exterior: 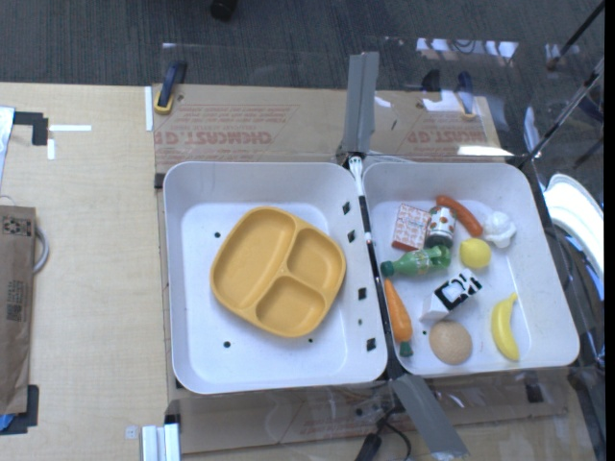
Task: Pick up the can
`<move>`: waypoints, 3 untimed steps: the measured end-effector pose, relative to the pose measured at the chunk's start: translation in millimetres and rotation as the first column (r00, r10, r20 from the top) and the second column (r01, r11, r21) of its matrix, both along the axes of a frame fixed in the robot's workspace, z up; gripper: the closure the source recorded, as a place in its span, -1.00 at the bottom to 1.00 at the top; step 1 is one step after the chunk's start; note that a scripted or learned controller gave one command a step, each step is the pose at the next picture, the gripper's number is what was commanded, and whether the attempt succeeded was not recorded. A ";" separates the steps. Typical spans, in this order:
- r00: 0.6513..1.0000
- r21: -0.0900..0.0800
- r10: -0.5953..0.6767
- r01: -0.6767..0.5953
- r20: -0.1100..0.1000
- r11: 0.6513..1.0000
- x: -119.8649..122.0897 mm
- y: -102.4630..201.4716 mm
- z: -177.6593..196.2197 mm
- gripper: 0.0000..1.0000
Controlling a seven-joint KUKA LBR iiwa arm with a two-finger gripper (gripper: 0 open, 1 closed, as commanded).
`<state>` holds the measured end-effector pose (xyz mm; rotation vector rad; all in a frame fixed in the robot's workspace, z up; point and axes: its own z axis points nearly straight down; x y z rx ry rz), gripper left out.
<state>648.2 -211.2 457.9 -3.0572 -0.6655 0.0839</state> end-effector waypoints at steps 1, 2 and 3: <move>1.000 0.000 0.007 -0.007 -0.008 1.000 2.5 1.2 4.3 1.00; 1.000 0.001 0.014 -0.014 -0.017 1.000 5.0 2.6 8.6 1.00; 1.000 0.001 0.014 -0.014 -0.017 1.000 4.9 2.4 8.4 -1.00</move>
